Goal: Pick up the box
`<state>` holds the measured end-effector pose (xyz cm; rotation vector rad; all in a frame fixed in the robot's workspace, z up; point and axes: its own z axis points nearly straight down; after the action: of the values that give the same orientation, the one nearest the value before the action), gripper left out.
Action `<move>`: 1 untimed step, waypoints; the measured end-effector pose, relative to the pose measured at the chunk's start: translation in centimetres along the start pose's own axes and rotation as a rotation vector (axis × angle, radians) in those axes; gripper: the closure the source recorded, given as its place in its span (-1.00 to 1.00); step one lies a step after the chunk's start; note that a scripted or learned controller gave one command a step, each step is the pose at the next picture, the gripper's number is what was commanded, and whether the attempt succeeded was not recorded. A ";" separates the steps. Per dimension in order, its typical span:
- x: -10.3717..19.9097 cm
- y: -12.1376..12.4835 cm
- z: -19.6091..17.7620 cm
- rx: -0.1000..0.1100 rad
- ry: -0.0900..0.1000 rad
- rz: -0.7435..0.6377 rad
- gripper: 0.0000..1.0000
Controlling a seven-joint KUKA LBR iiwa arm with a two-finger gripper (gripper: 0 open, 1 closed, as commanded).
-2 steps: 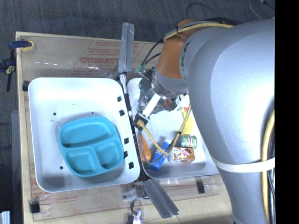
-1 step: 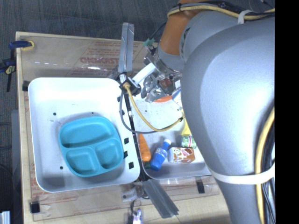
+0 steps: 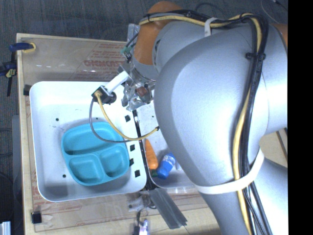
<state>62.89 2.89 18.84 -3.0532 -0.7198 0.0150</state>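
A shallow white left bin [image 3: 41, 131] holds a blue three-compartment box [image 3: 95, 153], open side up in its lower half. Its long axis seems to run roughly left to right, the large compartment toward the top. The bulky grey arm [image 3: 215, 92] covers most of the right bin [image 3: 168, 182], where an orange carrot [image 3: 150, 155] and a small blue bottle [image 3: 166, 165] lie by the dividing wall. The gripper [image 3: 133, 96] hangs near that wall, apart from the box; I cannot tell whether it is open or closed. A yellow cable [image 3: 100, 129] loops over the box. Red print on the bench [image 3: 105, 58] is too faint to read.

Blue tray [image 3: 95, 153]; orange carrot [image 3: 151, 155]
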 end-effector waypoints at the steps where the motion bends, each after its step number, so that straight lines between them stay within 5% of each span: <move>1: 0.4 -5.2 0.0 -0.004 0.003 0.039 1.00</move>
<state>60.91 7.75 18.92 -3.0695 -0.6612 0.0090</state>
